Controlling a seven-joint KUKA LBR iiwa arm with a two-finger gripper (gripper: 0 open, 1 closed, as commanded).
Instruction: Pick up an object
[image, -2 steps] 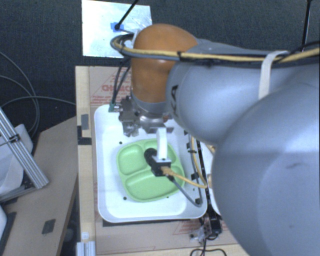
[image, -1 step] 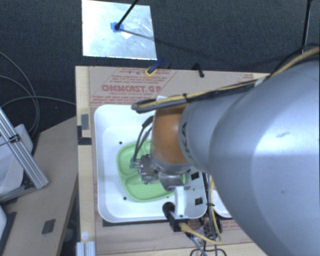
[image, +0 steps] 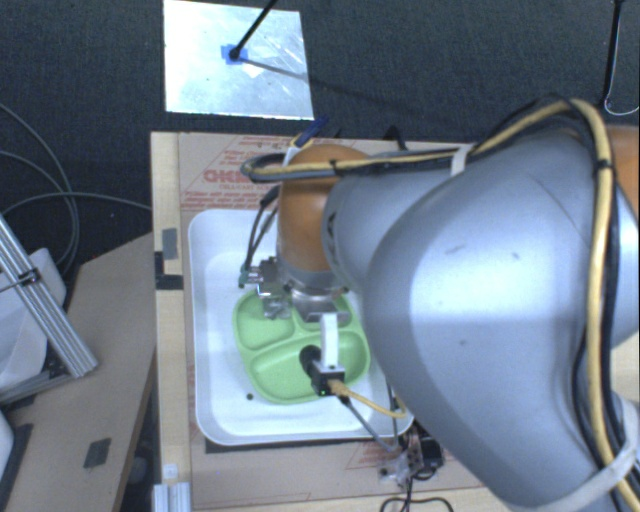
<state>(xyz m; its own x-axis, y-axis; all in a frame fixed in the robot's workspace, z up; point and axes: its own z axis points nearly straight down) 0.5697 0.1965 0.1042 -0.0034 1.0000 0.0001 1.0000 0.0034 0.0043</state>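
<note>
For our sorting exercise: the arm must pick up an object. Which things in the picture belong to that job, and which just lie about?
Job in hand:
green divided plate
white bin holding it
gripper over the plate

Lying about:
silver sheet
metal rail
cardboard base

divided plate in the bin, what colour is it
The divided plate is light green, seen in the camera view.

Red lettering (image: 222, 178) on the cardboard sheet (image: 200, 150), left of the frame's centre, is too blurred to read.
</note>
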